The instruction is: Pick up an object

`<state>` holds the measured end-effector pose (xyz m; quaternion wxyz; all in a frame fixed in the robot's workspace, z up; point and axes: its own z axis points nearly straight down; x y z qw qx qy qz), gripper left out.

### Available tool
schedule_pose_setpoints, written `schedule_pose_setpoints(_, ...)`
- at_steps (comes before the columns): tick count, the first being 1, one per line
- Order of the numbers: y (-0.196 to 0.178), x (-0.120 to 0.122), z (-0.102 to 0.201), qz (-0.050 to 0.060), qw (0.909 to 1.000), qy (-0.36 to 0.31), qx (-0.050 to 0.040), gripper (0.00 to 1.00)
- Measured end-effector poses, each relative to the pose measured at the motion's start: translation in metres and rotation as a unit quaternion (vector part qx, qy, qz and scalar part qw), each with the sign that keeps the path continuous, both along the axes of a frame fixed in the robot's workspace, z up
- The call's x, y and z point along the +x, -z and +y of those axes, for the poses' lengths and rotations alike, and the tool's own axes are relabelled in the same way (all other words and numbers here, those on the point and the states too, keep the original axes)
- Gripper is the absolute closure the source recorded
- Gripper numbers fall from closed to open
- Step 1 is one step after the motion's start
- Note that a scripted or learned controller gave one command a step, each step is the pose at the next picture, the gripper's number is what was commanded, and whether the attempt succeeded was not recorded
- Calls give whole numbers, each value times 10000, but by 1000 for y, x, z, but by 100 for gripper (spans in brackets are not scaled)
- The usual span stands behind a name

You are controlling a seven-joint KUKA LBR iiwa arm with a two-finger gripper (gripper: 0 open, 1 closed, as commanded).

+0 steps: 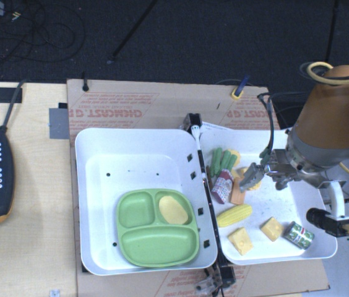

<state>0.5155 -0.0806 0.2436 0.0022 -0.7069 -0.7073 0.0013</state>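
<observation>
The tool (253, 177) is seen low over the right bin (323, 251), reaching in from the right with its fingers pointed left at the food pile, and honestly whether it's open or closed can't be made out, the tip is just too dark and blurry against the clutter, and nothing can be confirmed as held. Right at its tip an orange block (237, 196) is found, with a dark red packet (221, 187) just left of that and a green veggie bunch (221, 161) up and to the left, all crammed against the divider (200, 184) between the two bins, so barely any room is left on that side. Just below the tool a corn cob (234, 215) is lying at a slant, and further down two yellow cheese-looking chunks (241, 241) (271, 229) are sat apart with white floor showing around them. A green can (299, 235) is parked down and to the right, near the bin's front rim. Way more free space is offered below and right of the tool than to its left. Well off to the left, across the divider, a green divided plate (157, 246) is sat in the left bin (100, 159), with a pale yellow piece (174, 210) in one compartment. Both bins are carried on cardboard on the worktop (32, 246).
</observation>
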Motion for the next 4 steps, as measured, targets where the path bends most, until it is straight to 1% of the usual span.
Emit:
schedule_pose_setpoints(1, 72, 91, -24, -9, 10000, -12, -12, 0)
schedule_pose_setpoints(2, 152, 54, -31, -73, 10000, 6, 28, 0)
schedule_pose_setpoints(3, 137, 57, -36, -102, 9999, 19, -11, 100)
schedule_pose_setpoints(4, 51, 29, 16, -36, 10000, -20, 6, 100)
